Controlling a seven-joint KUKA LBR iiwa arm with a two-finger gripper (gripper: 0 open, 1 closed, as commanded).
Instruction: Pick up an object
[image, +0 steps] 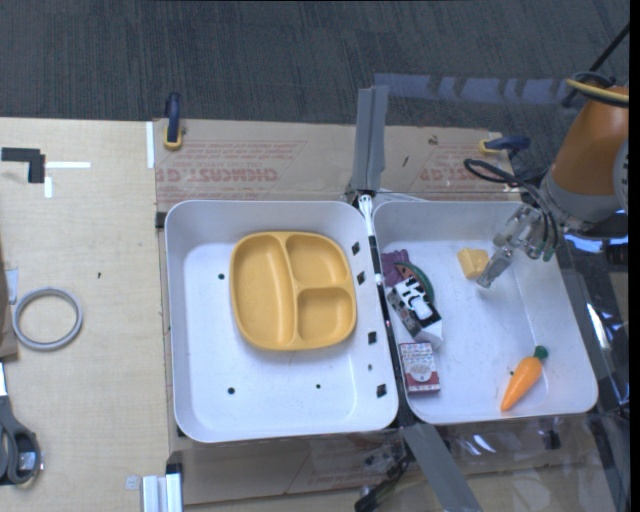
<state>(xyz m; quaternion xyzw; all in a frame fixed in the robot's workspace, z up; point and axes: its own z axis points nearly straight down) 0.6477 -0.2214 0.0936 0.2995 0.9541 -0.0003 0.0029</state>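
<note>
A yellow chunk lies at the right bin's back.

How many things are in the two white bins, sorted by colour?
Yellow: 2, the divided plate and the small yellow piece
Orange: 1, the toy carrot
Red: 1, the small red packet
Mixed dark colours: 1, the dark packet
Total: 5

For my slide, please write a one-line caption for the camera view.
KUKA arm's gripper poised beside a yellow chunk in the right bin, with a toy carrot nearby.
</note>
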